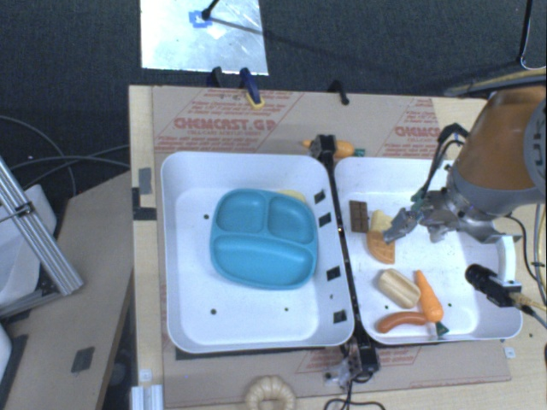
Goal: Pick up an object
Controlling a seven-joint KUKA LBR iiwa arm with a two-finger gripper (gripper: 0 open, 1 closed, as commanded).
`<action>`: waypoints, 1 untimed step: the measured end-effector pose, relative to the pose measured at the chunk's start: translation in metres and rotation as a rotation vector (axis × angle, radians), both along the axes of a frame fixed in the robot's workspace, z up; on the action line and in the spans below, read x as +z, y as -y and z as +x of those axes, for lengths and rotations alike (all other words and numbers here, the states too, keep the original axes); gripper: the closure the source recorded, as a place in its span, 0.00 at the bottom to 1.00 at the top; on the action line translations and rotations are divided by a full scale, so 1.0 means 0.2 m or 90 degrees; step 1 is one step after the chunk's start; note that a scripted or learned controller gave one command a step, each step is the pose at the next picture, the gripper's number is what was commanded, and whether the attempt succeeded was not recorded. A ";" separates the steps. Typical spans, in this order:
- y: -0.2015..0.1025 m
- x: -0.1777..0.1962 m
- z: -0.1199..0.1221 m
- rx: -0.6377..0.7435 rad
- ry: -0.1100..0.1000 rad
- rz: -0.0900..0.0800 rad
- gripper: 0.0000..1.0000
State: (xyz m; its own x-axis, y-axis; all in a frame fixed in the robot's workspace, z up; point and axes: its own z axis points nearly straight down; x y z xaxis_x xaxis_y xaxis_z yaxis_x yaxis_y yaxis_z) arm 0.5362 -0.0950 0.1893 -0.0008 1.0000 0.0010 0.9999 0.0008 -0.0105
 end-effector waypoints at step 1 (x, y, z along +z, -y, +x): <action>0.00 0.03 0.01 0.001 0.008 -0.001 0.00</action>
State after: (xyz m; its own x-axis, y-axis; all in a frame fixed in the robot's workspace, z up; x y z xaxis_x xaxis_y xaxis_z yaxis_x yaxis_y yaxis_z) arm 0.5391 -0.0949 0.1949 -0.0029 1.0000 -0.0002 1.0000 0.0029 0.0014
